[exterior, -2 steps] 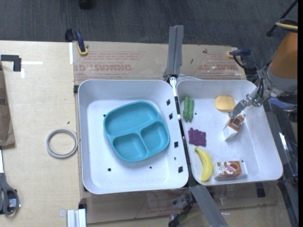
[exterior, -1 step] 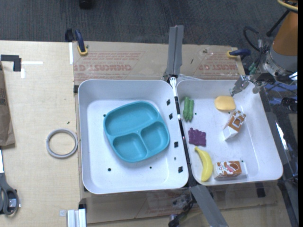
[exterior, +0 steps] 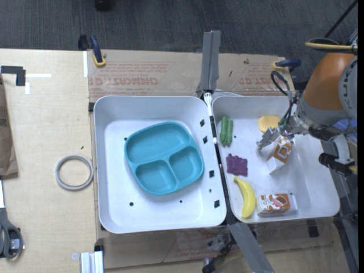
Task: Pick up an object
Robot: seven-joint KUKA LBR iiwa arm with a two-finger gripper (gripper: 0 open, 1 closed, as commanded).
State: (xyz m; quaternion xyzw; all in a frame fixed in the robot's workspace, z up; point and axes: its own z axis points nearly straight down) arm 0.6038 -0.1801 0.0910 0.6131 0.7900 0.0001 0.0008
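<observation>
My gripper (exterior: 272,137) hangs over the upper middle of the right bin (exterior: 318,203). A small brown and white carton (exterior: 282,152) stands tilted just below and to the right of it, touching or nearly touching it. A yellow piece (exterior: 268,121) lies just behind the gripper. Also in this bin are a green vegetable (exterior: 227,131), a purple grape bunch (exterior: 237,164), a banana (exterior: 246,196) and a flat orange snack box (exterior: 275,203). A blue divided plate (exterior: 164,157) lies in the left bin (exterior: 108,152).
The grey divider post (exterior: 210,61) rises between the bins at the back. A tape ring (exterior: 74,172) and scissors (exterior: 8,240) lie on the bench to the left. The arm's orange band (exterior: 330,84) looms over the right bin's far corner.
</observation>
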